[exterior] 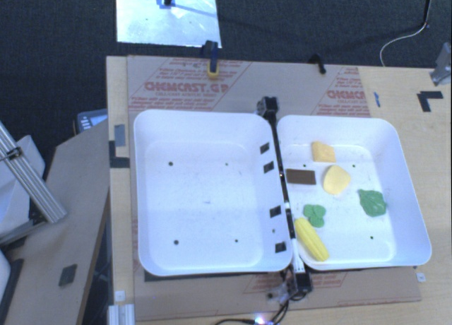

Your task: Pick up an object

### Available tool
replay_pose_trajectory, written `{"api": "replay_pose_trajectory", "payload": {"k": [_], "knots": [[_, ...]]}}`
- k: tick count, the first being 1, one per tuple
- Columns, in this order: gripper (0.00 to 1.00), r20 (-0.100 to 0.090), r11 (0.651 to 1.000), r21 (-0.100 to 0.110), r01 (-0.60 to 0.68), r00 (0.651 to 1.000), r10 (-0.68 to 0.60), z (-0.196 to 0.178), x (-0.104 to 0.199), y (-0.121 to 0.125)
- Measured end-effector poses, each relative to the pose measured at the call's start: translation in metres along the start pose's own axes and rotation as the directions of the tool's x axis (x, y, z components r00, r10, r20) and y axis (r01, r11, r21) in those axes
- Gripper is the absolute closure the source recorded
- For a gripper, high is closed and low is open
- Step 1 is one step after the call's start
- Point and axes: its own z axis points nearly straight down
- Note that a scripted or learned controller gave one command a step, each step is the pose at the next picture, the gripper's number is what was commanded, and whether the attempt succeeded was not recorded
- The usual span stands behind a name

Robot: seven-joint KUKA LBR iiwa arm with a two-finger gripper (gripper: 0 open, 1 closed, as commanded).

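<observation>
The right bin (395, 148) holds several small items. A yellow-orange wedge (323, 152) lies toward its back, with a pale yellow rounded piece (337, 180) just in front of it. A flat brown rectangle (301, 176) sits near the divider. A green leafy piece (372, 202) lies to the right, and a smaller green piece (315, 214) rests beside a yellow corn cob (311, 239) at the front left.
The left bin (152, 140) stands beside the right one, joined by a black clipped divider (277, 175). Both rest on a wooden bench (240, 80). A metal plate (166, 6) lies behind on dark floor.
</observation>
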Motion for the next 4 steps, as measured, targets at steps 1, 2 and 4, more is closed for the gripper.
{"api": "replay_pose_trajectory", "payload": {"k": [1, 2, 4], "knots": [[1.00, 0.005, 1.000, -0.010, 0.001, 1.000, -0.001, -0.001, -0.020, 0.066], [1.00, 0.005, 1.000, -0.011, -0.002, 1.000, 0.002, -0.008, -0.031, 0.069], [1.00, 0.004, 1.000, -0.011, 0.002, 1.000, -0.002, -0.052, -0.030, 0.069]]}}
